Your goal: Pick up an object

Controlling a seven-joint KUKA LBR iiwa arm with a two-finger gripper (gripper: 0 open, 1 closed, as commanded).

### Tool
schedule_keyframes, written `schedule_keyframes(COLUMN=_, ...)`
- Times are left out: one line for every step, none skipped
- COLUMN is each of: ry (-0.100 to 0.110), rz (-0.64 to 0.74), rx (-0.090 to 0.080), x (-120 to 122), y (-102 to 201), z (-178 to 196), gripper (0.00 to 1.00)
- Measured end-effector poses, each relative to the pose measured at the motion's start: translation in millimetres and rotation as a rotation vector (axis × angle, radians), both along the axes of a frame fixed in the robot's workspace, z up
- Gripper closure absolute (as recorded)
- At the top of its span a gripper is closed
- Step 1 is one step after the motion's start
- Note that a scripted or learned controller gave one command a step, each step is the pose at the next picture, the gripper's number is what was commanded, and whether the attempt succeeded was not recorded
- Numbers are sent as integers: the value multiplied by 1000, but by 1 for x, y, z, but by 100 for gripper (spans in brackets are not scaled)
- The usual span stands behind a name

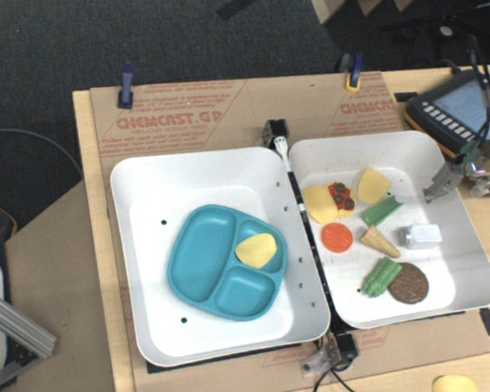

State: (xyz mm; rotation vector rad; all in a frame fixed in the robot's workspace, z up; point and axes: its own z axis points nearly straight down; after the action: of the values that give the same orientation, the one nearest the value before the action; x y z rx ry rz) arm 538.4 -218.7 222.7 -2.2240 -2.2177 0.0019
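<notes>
The tool (444, 182) sits at the right bin's (470, 294) far right rim, carrying nothing, finger state unclear. Food pieces, including an orange disc (336, 237), lie unpicked; 1 yellow piece (256, 249) rests on the teal tray (202, 268).

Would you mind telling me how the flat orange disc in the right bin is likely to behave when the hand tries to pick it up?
The orange disc lies flat on the right bin floor, so fingers probably get little edge to pinch. It looks smooth, perhaps slippery, and may slide when pushed. Lying flat, it seems unlikely to roll, and it looks light.
</notes>
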Motion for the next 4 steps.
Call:
schedule_keyframes(ry=4, rz=6, rx=8, x=45, y=-1, z=-114, gripper=0)
schedule_keyframes(ry=-12, rz=4, rx=-3, x=17, y=6, z=2, gripper=0)
schedule_keyframes(ry=-1, rz=5, rx=-1, x=60, y=-5, z=-64, gripper=0)
schedule_keyframes(ry=-6, rz=1, rx=-2, x=2, y=-6, z=17, gripper=0)
